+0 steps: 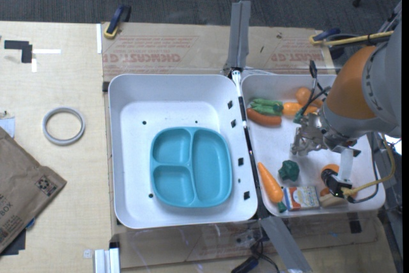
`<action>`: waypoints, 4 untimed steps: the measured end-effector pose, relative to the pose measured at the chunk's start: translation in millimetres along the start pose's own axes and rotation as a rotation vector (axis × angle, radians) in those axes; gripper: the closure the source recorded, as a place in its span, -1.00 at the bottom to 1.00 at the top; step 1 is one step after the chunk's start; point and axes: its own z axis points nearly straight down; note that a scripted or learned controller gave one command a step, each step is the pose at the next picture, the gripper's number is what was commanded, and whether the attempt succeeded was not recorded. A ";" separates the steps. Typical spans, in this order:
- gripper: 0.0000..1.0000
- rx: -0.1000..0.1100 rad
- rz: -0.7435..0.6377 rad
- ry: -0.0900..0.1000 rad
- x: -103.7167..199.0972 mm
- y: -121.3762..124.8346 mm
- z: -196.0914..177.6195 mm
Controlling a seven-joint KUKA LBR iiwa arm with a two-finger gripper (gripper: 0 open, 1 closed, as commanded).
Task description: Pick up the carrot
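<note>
Camera view: gripper (305, 142) hangs over the right bin (374, 201) — open or shut, I cannot tell. Carrot (270, 181) lies untouched; next, move lower-left onto it.

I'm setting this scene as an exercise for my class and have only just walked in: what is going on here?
A grey robot arm with an orange band reaches from the right into the right-hand bin, its gripper hanging over the middle of it. The carrot it is meant to pick up lies untouched by the bin's left wall, beside a small green vegetable, with the gripper up and to the right of it. The left bin holds a blue divided plate.
</note>
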 end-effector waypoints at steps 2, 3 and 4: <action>-1.00 0.000 -0.065 -0.001 -68.8 20.4 -144.9; -1.00 0.002 0.013 0.001 -107.2 -27.8 -67.4; -1.00 0.006 0.276 0.005 -96.1 -35.8 1.1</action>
